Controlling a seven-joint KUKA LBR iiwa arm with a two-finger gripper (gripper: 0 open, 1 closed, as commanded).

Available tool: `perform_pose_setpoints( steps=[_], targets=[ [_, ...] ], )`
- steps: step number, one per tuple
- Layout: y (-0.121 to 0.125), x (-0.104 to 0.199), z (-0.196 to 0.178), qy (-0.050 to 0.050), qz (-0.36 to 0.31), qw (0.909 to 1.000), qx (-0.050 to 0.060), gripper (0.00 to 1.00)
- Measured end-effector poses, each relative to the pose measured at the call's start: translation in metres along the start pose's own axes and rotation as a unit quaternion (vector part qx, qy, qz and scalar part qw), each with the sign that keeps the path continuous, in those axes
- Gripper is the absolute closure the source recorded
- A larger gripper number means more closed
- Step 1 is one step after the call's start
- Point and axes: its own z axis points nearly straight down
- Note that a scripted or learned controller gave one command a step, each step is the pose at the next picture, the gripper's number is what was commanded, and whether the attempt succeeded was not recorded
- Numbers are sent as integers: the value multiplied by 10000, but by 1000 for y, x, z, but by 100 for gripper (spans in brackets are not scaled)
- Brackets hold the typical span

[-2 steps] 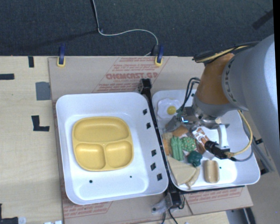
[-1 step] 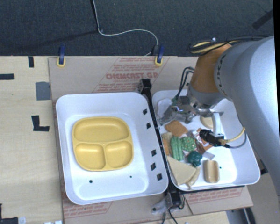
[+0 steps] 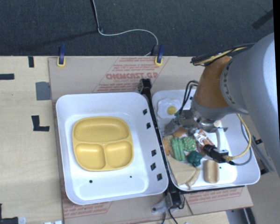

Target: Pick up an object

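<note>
The right bin [image 3: 244, 176] holds a heap of toy food. A fried egg [image 3: 168, 108] lies at its far left, a green ridged piece [image 3: 179, 148] and a dark green leafy piece [image 3: 195, 158] sit mid-bin, and a tan bread roll [image 3: 210, 171] and a pale banana-like piece [image 3: 190, 177] rest near the front. My gripper [image 3: 193, 128] reaches down into the heap's middle, just above the green pieces and a red-and-white packet [image 3: 202, 138]. The wrist covers the fingers.
The left bin [image 3: 67, 108] holds a yellow three-compartment plate [image 3: 103, 143]. A black divider with clips [image 3: 152, 127] runs between the bins. The grey arm with its orange band [image 3: 213, 84] looms over the right bin's far right side. Cables loop by the bin's right wall.
</note>
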Motion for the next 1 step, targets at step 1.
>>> perform_pose_setpoints(
  steps=[1],
  targets=[
    [22,1,1,9,1,10000,20,0]
  ],
)
